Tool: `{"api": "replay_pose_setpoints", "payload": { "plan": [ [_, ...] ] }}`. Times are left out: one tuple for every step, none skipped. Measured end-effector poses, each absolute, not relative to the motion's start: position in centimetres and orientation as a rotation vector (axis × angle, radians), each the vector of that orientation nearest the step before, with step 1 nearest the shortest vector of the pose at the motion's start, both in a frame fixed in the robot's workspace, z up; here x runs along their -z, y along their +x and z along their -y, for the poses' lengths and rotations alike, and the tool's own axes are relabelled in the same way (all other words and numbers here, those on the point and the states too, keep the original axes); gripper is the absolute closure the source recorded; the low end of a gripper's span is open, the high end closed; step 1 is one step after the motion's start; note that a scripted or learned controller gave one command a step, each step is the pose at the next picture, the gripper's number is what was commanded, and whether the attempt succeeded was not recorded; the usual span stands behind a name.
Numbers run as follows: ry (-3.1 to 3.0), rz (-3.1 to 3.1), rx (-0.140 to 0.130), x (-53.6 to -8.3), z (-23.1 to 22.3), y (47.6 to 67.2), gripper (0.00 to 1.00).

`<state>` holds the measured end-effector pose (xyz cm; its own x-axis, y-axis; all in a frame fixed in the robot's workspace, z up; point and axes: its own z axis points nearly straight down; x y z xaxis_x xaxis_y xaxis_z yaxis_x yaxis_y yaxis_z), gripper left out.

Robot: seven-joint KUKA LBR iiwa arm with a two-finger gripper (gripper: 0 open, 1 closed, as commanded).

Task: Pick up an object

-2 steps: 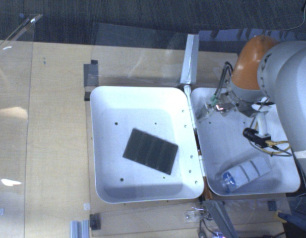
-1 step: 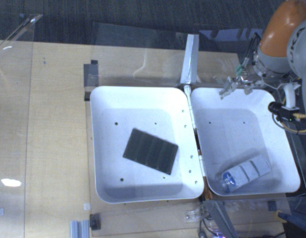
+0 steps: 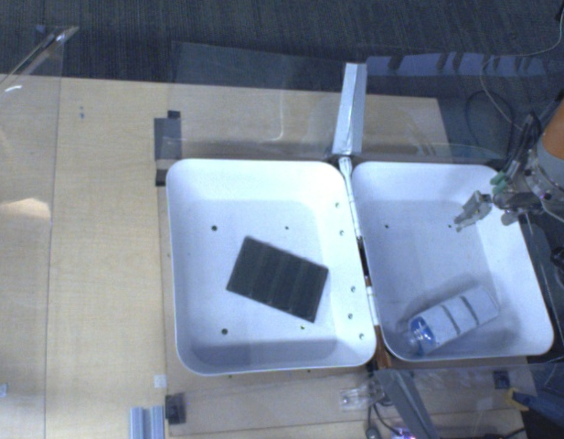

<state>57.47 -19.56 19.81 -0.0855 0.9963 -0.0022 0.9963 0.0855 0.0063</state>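
At the near side of the right bin [image 3: 419,236], close to its front wall: a clear plastic bottle [image 3: 451,320], lying on its side, blue cap toward the left. Probably the best thing to pick, being in the same bin as the gripper.

Across the middle wall, about the centre of the left bin [image 3: 254,195]: a flat dark ribbed pad [image 3: 278,279], lying slantwise, well apart from the bottle. Likely too flat to pinch easily; better to leave alone.

Farther back, over the far right part of the right bin: the gripper [image 3: 472,212], hanging above bare white floor, well apart from the bottle, with nothing visible in it. Cannot tell from this view whether wide or narrow. Behind it, at the right edge: the arm [image 3: 558,144], grey with orange.

To do the step well:
- Bring the gripper toward the near side, to right above the middle of the bottle.
- Turn the wrist to close across the short width, not along the length.
- Open wide before going down.
- Descend straight and stop just above the floor.
- Keep clear of the front wall.
- Close slowly, for fear of rolling or slipping on such a round, smooth body.
- Lift only a little at first and check the hold.
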Motion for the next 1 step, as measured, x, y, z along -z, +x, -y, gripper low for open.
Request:
{"api": "replay_pose_setpoints", "payload": {
  "plan": [
    [2.11, -2.325, -0.003, -15.0, 18.62, 48.77, 0.0]
  ]
}}
